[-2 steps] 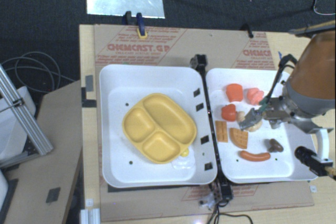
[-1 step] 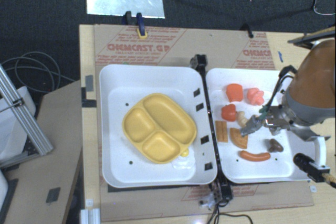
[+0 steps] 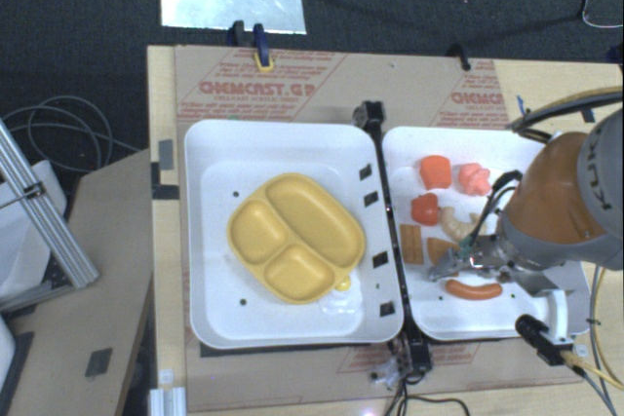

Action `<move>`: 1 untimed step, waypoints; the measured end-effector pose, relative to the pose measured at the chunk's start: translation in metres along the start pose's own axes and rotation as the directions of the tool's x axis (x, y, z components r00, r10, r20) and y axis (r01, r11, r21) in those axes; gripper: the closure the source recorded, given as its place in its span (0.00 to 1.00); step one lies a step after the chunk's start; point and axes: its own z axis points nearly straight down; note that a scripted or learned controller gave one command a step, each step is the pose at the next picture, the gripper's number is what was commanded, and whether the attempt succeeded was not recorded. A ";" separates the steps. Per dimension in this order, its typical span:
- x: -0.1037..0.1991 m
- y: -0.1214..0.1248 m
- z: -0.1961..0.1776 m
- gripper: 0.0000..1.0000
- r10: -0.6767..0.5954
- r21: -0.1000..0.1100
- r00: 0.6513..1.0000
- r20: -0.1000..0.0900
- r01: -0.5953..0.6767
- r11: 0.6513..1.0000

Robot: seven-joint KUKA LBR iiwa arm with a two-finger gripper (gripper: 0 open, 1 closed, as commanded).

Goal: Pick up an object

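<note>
The right bin [image 3: 409, 151] holds several toy foods: an orange piece [image 3: 436, 171], a pink piece [image 3: 474, 178], a red piece [image 3: 425, 208], a tan curved piece [image 3: 453, 225], a brown cracker-like slab [image 3: 412, 244] and a red sausage [image 3: 474, 289]. My gripper [image 3: 450, 264] hangs low over the bin's front half, its tips just above the sausage and beside a second brown piece [image 3: 440, 252]. I see nothing between the fingers.
The left bin [image 3: 210, 161] carries a yellow three-compartment tray [image 3: 295, 235], with a small yellow bit [image 3: 342, 283] at its front right corner. A black divider [image 3: 383, 209] separates the bins. The arm's orange band [image 3: 546, 195] covers the right bin's right side.
</note>
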 end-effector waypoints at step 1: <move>-0.010 0.039 -0.005 0.00 -0.005 -0.003 1.000 0.000 0.005 1.000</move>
